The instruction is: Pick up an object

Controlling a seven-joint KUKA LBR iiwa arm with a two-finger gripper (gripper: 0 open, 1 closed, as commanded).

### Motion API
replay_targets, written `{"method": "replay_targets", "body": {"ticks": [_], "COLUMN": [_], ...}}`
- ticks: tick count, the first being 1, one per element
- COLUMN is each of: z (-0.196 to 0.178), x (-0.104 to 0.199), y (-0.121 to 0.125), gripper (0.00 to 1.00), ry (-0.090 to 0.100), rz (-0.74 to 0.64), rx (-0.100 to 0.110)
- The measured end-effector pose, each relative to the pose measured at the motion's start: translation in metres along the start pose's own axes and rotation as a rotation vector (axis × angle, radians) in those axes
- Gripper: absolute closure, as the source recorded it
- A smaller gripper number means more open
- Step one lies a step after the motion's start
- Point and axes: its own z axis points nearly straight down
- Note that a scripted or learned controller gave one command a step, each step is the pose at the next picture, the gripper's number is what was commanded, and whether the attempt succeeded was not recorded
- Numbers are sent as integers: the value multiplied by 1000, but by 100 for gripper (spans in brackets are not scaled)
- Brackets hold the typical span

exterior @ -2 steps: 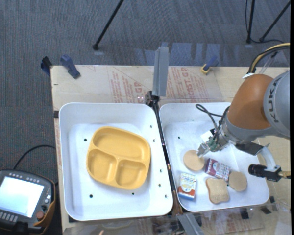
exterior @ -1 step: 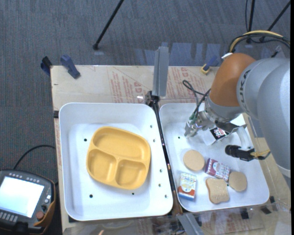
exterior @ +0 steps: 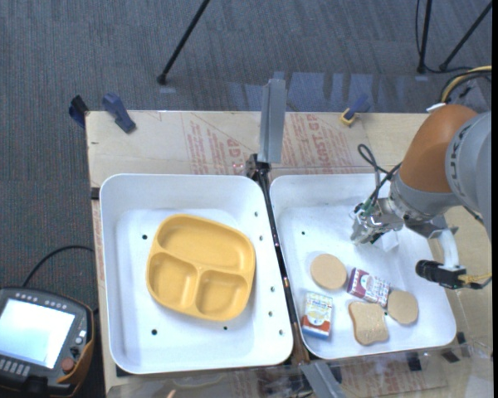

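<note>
Nothing lifted yet — the gripper (exterior: 370, 226), jaw state impossible to tell, hovers just beyond the round cracker (exterior: 329, 271) — the grasp remains.

The yellow three-compartment plastic tray (exterior: 201, 266) looks smooth and softly glossy; the two shallow white plastic bins (exterior: 124, 197) matt; the bare brown wooden bench board (exterior: 183, 143) dull.

Arm (exterior: 448, 160): enters from the right side of the view, grey casing with the orange band uppermost, bent downward toward the bench. Wrist (exterior: 411, 206): grey, angled down and to the left, with black cables looping off its upper side. Gripper (exterior: 368, 226): mounted at the low end of the wrist, pointing down and leftward, held low. The gripper's tip appears as a small cluster of metal and pale parts.
</note>
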Motion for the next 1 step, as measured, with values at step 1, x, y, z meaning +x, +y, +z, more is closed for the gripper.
{"method": "replay_targets", "body": {"ticks": [1], "z": [1], "x": [71], "y": [-4], "gripper": [100], "ry": [2], "rz": [432], "rx": [3]}}
